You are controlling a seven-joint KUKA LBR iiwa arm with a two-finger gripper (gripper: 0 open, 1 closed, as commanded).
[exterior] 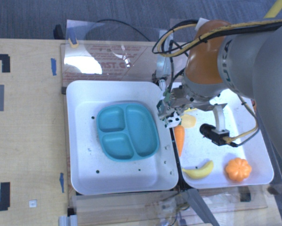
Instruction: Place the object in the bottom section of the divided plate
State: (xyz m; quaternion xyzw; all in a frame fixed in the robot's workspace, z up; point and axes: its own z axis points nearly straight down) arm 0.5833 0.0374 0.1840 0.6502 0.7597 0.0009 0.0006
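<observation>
**Arm parked over the right bin, plate waiting in the left one**

So here's the bench from above. The blue divided plate [127,131] is sitting in the left bin [79,173], pretty much in the middle, three sections, nothing on it.

The toys are all over in the right bin [265,171]. There's a carrot [179,138] lying right along that bin's left wall, pointy end toward the bottom of the frame. A pale yellow piece [189,121] sits touching the carrot's top end. A banana [198,169] is near the front edge, and a little orange pumpkin [237,169] is just to its right.

The gripper [170,113] is down at the seam between the two bins, right above the carrot's top end and just left of the pale yellow piece. It's too cluttered with cables and hardware there, so I honestly can't tell how it's set or whether it has anything. The carrot looks like it's lying in the bin, just below it. The banana and the pumpkin are well apart from the gripper.
</observation>
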